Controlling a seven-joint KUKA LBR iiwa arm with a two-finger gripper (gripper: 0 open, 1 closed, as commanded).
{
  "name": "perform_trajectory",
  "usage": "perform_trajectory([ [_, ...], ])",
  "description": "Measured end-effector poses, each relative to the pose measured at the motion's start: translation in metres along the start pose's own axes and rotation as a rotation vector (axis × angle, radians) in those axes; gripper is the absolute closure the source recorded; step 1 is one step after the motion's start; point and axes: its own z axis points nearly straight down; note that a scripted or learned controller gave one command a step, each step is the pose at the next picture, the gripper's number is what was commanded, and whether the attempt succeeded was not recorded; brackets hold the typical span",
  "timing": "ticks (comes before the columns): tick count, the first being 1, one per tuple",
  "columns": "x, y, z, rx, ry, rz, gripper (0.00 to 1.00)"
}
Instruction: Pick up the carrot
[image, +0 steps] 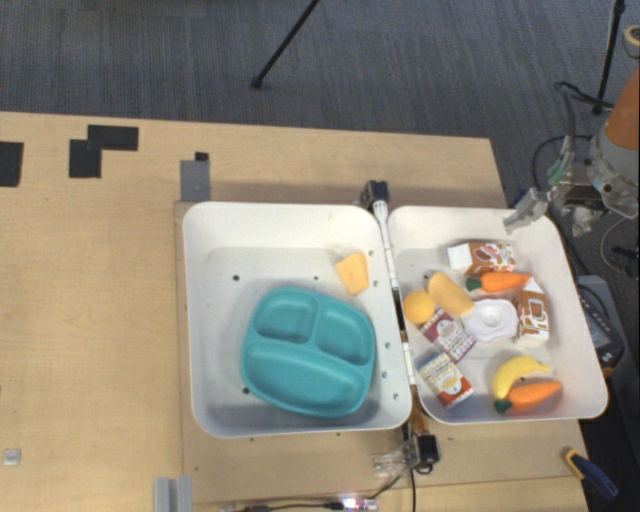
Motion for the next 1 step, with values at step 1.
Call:
perform_trajectory([
  [1, 0.0428, -0.0245, 0.0684, 0.001, 0.000, 0.134, 0.00],
])
